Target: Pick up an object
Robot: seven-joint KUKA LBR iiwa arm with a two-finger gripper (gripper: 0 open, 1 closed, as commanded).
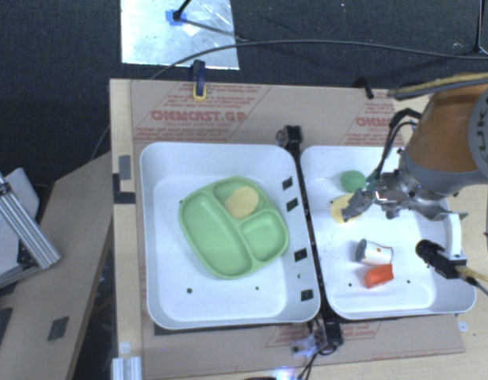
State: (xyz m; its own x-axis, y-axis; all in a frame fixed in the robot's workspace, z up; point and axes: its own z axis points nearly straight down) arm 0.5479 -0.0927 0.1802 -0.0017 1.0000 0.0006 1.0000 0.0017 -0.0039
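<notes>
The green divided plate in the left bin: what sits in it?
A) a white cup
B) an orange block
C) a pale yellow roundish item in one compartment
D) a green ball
C: the green divided plate carries a pale yellow item in its upper compartment.
</notes>
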